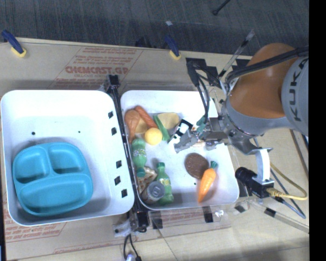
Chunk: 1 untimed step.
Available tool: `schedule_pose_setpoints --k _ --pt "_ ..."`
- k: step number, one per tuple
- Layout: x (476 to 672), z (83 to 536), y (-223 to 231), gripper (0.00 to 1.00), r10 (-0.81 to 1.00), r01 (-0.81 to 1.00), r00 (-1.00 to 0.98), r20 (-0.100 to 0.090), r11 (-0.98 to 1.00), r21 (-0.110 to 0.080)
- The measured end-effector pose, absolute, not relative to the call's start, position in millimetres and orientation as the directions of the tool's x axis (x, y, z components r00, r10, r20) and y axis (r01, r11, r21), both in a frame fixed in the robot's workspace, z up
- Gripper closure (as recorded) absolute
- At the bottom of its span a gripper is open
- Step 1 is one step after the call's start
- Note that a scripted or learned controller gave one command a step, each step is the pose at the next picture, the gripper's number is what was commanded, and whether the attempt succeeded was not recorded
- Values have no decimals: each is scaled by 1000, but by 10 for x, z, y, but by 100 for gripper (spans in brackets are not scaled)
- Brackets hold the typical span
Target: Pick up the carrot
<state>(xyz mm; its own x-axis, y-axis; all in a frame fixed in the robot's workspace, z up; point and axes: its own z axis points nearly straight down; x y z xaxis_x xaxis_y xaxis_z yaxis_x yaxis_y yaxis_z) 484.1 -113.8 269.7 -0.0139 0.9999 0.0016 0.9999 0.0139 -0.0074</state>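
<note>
We see the carrot [206, 184] lying in the right bin [152, 98], close to that bin's front right corner, its orange body pointing toward the front wall and its green top turned toward the middle of the bin. Just beside the green top sits a brown round piece [195, 165], touching or nearly touching it. The gripper [180, 144] hangs over the middle of the same bin, apart from the carrot and nearer the bin's back half; we cannot tell how its jaws stand, since the metal parts blur together there, and we see nothing held. The grey arm [263, 105] with its orange band comes in over the bin's right wall. Along the bin's left wall we find a cluster of toy food: an orange-brown piece [135, 119] at the back, a yellow ball [153, 136] just beside it, a pale yellow wedge [169, 119] next to a green pod, and farther forward a green bottle [162, 182] lying near the front left corner. The left bin [54, 107] carries a blue divided tray [51, 176] in its front left part. Both bins rest on the worktop [76, 64], which has blue-and-yellow clamps [13, 43] along its back edge.
</note>
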Motion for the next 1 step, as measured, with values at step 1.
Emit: schedule_pose_setpoints --k 1 --pt "4807 2298 -1860 0 992 992 -124 1 124 -10"
